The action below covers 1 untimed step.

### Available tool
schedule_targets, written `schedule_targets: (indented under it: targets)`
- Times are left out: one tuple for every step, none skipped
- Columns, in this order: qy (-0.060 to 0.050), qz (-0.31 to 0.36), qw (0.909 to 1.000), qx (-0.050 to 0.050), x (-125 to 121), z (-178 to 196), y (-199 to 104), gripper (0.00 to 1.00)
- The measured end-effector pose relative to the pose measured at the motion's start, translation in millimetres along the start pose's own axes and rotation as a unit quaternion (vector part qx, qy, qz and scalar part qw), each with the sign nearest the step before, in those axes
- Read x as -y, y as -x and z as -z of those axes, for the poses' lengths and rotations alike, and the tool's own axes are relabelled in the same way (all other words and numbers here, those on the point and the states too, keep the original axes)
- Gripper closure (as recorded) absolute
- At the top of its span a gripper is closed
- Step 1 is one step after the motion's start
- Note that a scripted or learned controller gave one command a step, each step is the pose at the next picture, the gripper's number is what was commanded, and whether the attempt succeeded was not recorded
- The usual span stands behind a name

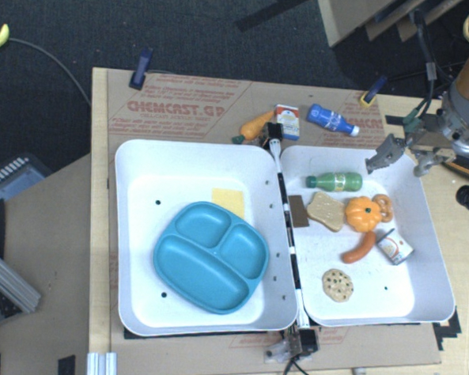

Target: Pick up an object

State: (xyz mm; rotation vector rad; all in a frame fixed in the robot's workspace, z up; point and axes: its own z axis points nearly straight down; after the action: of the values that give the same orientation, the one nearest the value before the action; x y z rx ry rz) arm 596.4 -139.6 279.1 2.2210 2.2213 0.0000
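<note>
My gripper [401, 160] hangs over the back right corner of the right bin [428, 266]. Its fingers [381, 158] are spread open with nothing between them. Just left of and below it lies a green bottle [335, 181]. Further forward sit a bread slice [325, 210], an orange pumpkin [361, 215], a pretzel [383, 204], a sausage [357, 247], a small can [394, 248], a cookie [338, 285] and a brown bar [298, 211].
The left bin [130, 216] holds a blue divided plate [210, 255] and a yellow cheese slice [229, 199]. Behind the bins on the board lie a blue bottle [332, 120], a small carton [287, 121] and a carrot [256, 125].
</note>
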Motion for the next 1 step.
schedule_targets:
  targets:
    - [-0.002,-0.001,1.0000,0.000,34.5,-101.0,29.7,0.00]
